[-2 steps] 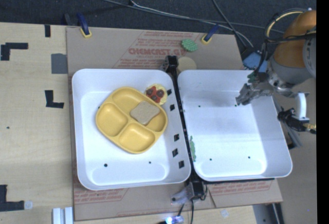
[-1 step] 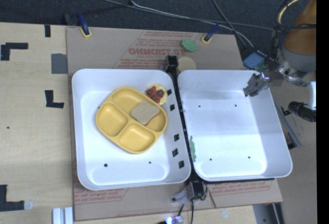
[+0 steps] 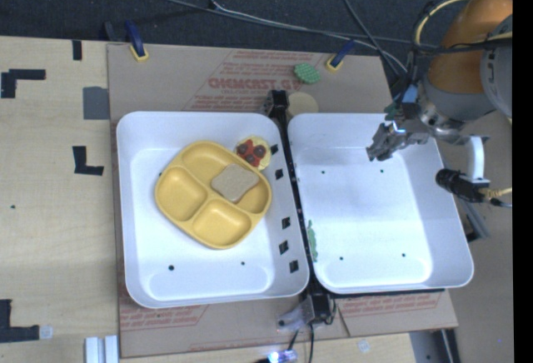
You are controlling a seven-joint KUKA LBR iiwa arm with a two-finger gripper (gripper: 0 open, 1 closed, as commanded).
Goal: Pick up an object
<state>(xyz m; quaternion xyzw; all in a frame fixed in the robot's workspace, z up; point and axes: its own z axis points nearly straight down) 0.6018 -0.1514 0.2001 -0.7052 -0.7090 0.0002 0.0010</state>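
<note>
— Two bins (image 3: 133,211) are sitting there; everything worth lifting is lying in the left one: tray (image 3: 196,203), then bread (image 3: 234,181) on it, then berries (image 3: 252,152) at its edge.

— And the gripper (image 3: 382,146)?

— Hanging over the right bin, holding nothing; how wide, I cannot tell. I'd say it should be crossing left, centring on the bread.
</note>
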